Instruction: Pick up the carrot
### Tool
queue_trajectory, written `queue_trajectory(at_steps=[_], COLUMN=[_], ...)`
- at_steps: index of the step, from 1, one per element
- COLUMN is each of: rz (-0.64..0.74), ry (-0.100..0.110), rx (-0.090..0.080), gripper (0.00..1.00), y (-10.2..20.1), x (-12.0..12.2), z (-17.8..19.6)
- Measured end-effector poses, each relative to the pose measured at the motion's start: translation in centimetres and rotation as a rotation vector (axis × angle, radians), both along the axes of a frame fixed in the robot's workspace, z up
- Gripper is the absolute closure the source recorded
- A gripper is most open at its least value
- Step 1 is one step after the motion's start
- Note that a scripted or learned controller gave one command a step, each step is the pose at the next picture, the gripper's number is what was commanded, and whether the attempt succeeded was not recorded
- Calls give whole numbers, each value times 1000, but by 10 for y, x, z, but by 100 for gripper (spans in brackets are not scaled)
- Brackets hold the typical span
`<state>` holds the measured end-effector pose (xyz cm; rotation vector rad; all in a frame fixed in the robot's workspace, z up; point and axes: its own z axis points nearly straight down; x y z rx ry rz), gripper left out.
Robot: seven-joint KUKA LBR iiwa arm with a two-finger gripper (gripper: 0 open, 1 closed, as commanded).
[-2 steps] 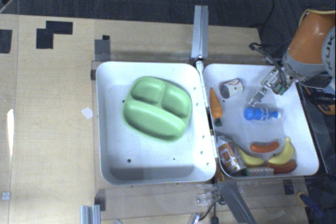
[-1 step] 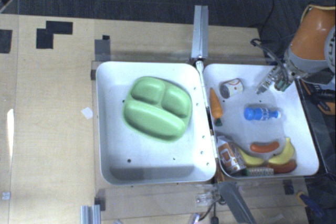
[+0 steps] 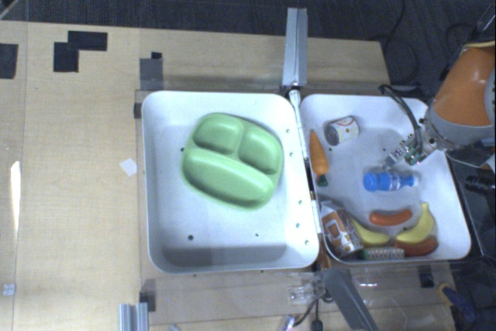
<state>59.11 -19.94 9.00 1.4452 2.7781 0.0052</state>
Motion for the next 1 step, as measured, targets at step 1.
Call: queue_trajectory(at_steps=[1], rz=[-333], ry=[2], rx=[3], gripper=[100], y=[42], x=[7], z=[142])
